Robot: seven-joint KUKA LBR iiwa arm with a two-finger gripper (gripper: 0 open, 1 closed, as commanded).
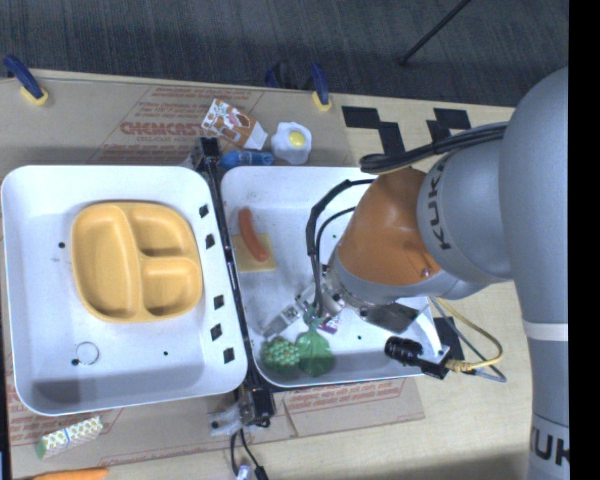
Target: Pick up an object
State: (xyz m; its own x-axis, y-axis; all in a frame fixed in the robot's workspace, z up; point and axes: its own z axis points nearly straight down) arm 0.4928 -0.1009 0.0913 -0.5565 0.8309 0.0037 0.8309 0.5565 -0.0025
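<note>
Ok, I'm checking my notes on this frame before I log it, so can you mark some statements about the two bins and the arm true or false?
1. The yellow divided tray lies in the left bin. True.
2. The hot dog lies in the left bin. False: it lies in the right bin, near its left wall.
3. The green broccoli-like toy sits near the front edge of the right bin. True.
4. The tool hovers over the yellow tray. False: it is over the right bin, just above the green toy.
5. The fried egg toy lies inside the right bin. False: it lies on the bench behind the bins.
</note>
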